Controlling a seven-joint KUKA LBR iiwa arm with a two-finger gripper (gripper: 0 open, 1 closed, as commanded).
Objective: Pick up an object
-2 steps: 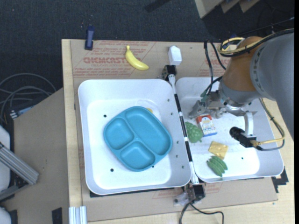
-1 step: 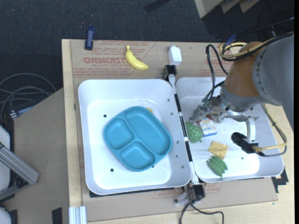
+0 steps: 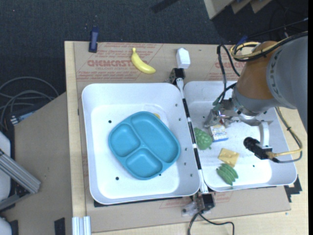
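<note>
— Camera view: where is the likeliest pick found?
— A small boxed item [image 3: 218,132] is seen in the right bin [image 3: 279,175], just under the hand [image 3: 221,117]. It is judged light, stiff, best taken across its flat sides.
— And the hand's state?
— It cannot be told. Soft green pieces [image 3: 203,139] lie beside.

Small white-and-blue box [image 3: 218,132] lies flat in right bin [image 3: 274,175].
</note>
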